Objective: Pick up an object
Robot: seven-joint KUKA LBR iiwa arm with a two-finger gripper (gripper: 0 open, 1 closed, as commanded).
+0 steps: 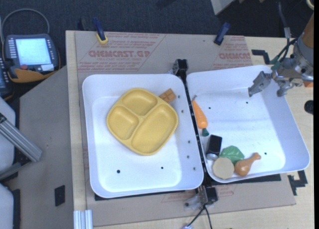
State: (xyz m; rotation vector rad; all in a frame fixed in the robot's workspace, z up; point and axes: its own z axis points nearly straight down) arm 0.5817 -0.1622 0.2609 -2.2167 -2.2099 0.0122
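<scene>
My gripper (270,86) hangs over the back right part of the right bin (279,123), open, with nothing between its fingers. An orange carrot (200,115) lies by the right bin's left wall. Along the front left of that bin sit a black block (214,144), a green leafy piece (233,152), a tan round piece (223,168) and a brown drumstick (247,163). All of these lie well to the left of and nearer the front than the gripper.
The left bin (99,148) holds a yellow divided plate (143,121) with a small brown block (167,95) at its back right edge. A black divider (192,123) runs between the bins. A pendant with a screen (31,53) lies off the bench at far left.
</scene>
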